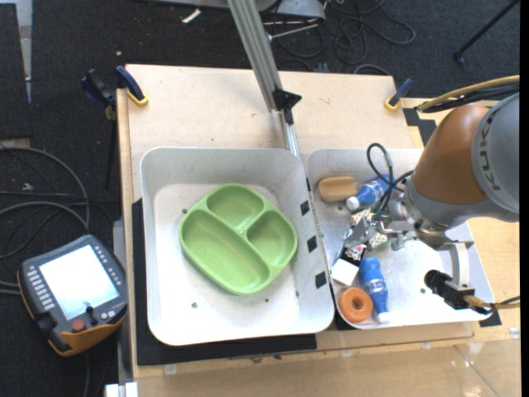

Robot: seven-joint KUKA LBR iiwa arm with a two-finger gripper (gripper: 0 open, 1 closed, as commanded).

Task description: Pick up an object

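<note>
1. The left bin holds a green divided plate, lying flat near its middle.
2. The right bin holds a tan rounded block, a blue bottle, an orange ring touching that bottle, and a second bluish bottle.
3. The claw hangs low over small clutter in the right bin; whether it grips anything cannot be told.
4. The arm hides the bin's far right part.
</note>
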